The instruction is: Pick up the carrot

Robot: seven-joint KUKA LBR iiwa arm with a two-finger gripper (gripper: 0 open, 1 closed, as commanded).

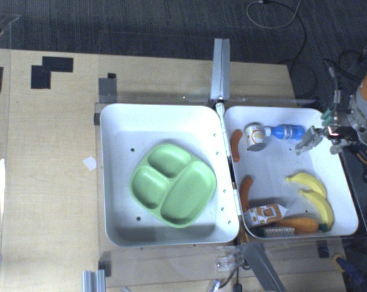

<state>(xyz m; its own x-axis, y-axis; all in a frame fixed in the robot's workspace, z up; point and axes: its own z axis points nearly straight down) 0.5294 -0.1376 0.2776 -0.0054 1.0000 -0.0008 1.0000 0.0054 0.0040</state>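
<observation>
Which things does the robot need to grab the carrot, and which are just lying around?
Needed:
carrot
gripper

Just lying around:
bananas
blue bottle
can
two sausages
small carton
green divided plate

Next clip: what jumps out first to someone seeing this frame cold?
The pale green three-compartment plastic plate sits alone in the left white bin. The right white bin is crowded: two yellow bananas near its right side and the orange carrot along its near edge. The end effector hangs over that bin's far right corner, apart from the carrot.
</observation>
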